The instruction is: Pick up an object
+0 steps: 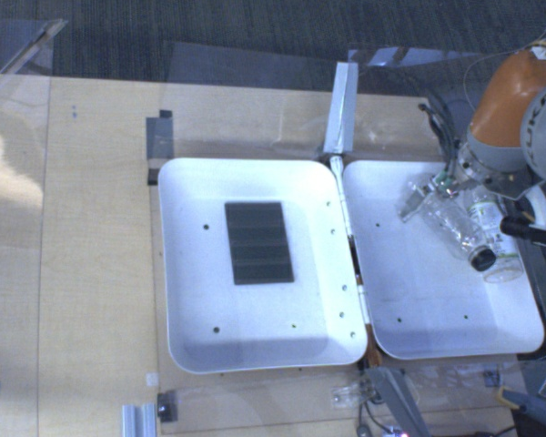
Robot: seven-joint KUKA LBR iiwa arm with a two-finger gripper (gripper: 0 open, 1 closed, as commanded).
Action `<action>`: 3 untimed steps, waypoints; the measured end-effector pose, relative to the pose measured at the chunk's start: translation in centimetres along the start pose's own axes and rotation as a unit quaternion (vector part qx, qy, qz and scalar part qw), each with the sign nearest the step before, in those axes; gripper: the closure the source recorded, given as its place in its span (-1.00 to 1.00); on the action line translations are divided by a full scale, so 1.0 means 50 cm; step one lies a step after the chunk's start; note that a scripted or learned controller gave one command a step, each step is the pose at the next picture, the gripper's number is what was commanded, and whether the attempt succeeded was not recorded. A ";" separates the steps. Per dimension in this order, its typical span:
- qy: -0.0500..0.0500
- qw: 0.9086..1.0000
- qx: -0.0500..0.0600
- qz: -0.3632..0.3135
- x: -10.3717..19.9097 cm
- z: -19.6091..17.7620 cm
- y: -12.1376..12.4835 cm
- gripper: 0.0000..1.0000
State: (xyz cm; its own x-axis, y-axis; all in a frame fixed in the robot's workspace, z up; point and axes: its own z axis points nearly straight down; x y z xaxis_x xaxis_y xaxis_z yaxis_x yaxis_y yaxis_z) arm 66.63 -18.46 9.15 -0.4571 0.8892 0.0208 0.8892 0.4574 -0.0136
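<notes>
A clear plastic bottle (464, 230) with a black cap lies on its side in the right bin (419, 308), near that bin's far right corner. The cap end points toward the front right. My gripper (422, 199) hangs over the right bin's far part, just left of the bottle's base end and close to it. Whether it touches the bottle is unclear. A flat dark ribbed rectangular block (258, 242) lies in the middle of the left bin (191, 326).
The grey arm with its orange band (510, 98) comes in over the right bin's far right corner. A metal divider post (340, 107) stands behind the seam between the bins. Cables and brackets sit by the bench's front edge.
</notes>
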 end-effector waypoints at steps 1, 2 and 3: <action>-0.011 0.999 -0.010 -0.051 -0.016 -0.019 -0.037 -1.00; -0.002 0.998 0.000 -0.057 -0.036 -0.013 -0.014 -1.00; -0.004 0.995 0.002 -0.103 -0.041 -0.013 -0.020 -1.00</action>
State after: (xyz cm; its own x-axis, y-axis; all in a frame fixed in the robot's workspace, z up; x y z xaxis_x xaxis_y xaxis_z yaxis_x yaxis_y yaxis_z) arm 66.69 -20.75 9.76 -0.6296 0.7767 0.0163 0.7766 0.6298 -0.0144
